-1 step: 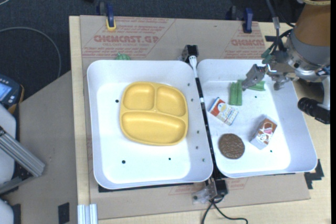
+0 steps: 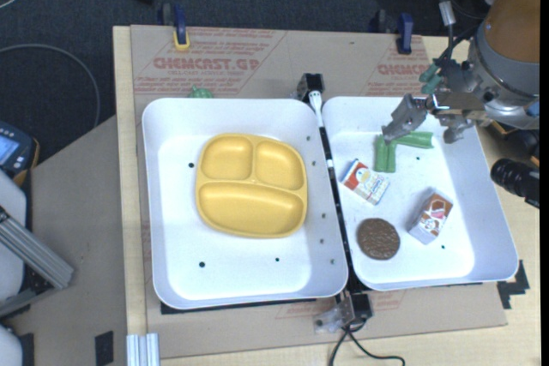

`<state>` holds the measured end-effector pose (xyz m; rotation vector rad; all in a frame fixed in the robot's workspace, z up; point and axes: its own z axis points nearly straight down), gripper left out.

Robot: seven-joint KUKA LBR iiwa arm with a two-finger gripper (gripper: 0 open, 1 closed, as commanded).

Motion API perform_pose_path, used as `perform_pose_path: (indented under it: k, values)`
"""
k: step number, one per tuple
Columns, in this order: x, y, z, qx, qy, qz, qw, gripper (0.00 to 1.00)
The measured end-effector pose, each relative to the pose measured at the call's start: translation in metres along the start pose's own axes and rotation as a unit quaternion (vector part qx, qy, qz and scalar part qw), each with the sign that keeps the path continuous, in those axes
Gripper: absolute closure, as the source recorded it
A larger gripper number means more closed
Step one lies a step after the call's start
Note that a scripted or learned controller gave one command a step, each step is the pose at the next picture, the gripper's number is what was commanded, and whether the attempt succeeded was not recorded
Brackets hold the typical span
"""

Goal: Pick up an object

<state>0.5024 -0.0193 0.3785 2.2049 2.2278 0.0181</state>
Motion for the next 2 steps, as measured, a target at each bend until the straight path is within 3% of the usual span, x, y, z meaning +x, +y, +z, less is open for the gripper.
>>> perform_pose_path:
  k: [1,2]
  values:
    - [-0.005,0.002,-0.004,0.004,-0.002,0.004,1.0000,1.00]
    - [0.074,-0.013,-0.033,0.004,0.000,0.001,1.0000,1.00]
